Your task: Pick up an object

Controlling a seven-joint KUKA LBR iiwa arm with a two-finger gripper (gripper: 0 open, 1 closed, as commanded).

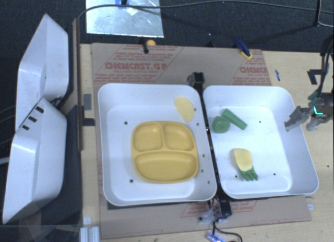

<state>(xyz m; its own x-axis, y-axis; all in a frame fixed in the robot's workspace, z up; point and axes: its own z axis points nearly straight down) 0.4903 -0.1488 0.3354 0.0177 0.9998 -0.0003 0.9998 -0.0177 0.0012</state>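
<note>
We see the gripper (301, 119) over the right bin's (282, 97) right rim, jaws seemingly spread and empty, the green spoon (227, 120) lying well leftward, its handle slanting up-left to down-right.

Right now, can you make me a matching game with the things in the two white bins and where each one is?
Things:
1. yellow plate
2. green spoon
3. fork
4. gripper

Places:
A. top of the right bin
B. at the right bin's right rim
C. middle of the left bin
D. lower part of the right bin

Pairs: 1-C, 2-A, 3-D, 4-B
</note>
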